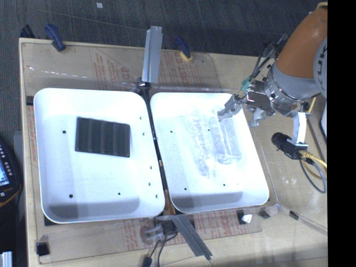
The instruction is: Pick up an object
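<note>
My pincer (229, 109) hangs over the right bin (253, 196), upper right corner; finger state I cannot tell. Clear crinkled plastic piece (214, 141) lies mid-bin: probably light, flimsy, slippery, best pinched at a raised ridge. Dark ribbed flat slab (103, 137) in left bin (50, 204) looks stiffer.

The arm's orange band (303, 40) is cut off by the right edge above the right bin (253, 196), so the upper arm is out of sight. The gripper (229, 110), at that bin's far right corner, is too small to tell its finger position. A clear, see-through object (214, 141) inside that bin is faint, its outline hard to trace. A dark device (6, 174) is cropped at the left edge.
</note>
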Tool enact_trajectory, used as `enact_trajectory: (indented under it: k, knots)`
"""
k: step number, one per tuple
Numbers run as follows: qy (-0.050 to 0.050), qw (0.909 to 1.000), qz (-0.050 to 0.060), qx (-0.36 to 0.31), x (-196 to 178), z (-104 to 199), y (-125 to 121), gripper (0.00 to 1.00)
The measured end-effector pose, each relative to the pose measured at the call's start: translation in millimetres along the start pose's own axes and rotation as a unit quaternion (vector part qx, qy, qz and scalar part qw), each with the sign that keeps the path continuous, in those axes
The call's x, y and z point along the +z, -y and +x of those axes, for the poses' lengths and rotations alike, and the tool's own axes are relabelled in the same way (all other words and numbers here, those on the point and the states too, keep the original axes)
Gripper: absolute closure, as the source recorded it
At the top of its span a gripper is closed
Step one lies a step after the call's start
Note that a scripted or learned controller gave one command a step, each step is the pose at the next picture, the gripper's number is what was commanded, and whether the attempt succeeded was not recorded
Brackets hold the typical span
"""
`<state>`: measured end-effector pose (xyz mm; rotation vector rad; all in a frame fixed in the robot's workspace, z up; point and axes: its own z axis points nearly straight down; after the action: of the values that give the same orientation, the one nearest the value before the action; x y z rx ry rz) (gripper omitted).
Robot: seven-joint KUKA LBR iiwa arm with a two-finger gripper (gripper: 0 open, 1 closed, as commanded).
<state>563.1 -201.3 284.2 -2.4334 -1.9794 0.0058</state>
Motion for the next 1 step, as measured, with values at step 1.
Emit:
enact_trajectory:
  k: [1]
  knots:
    - [0.001, 0.9998, -0.004, -0.022, -48.1, -5.6, 39.1, 0.0]
